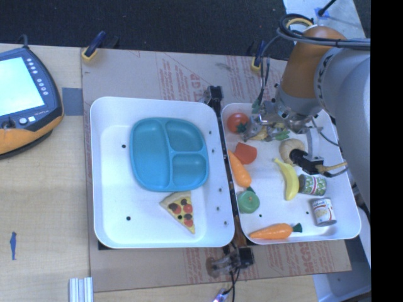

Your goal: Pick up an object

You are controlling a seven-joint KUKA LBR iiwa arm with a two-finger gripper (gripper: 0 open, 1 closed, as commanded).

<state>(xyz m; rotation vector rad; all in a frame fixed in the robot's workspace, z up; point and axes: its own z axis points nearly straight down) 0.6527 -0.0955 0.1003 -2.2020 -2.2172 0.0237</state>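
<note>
White plastic bins sat side by side on the tabletop. The left bin carried a blue divided plate and, just below it, a toy pizza slice. The right bin was crowded: a red tomato at the top left, a red pepper, an orange carrot, a green round fruit, a yellow banana, a green-labelled can, a small white can and a second carrot along the lower edge. The claw hung low over the top of the right bin, just right of the tomato, among small items too cluttered to identify; whether it was open or closed could not be made out. A tablet-like pendant lay at the far left.
</note>
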